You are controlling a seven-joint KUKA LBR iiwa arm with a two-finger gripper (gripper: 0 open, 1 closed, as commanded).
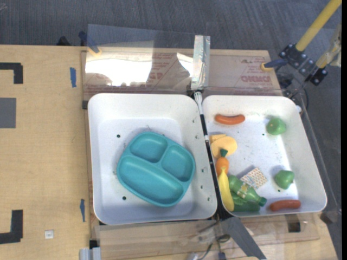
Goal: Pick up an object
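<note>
The left bin holds the teal divided plate, lying flat and slightly askew, as if dropped rather than set. The right bin, on the side the arm reaches from, holds scattered toy food. A banana, a green bottle and a carrot are heaped along its left wall. The orange sausage lies apart near the far wall, its long axis running left to right, probably the easiest pick. A red sausage lies at the near rim. I cannot tell how wide the pincer stands or what it holds.
</note>
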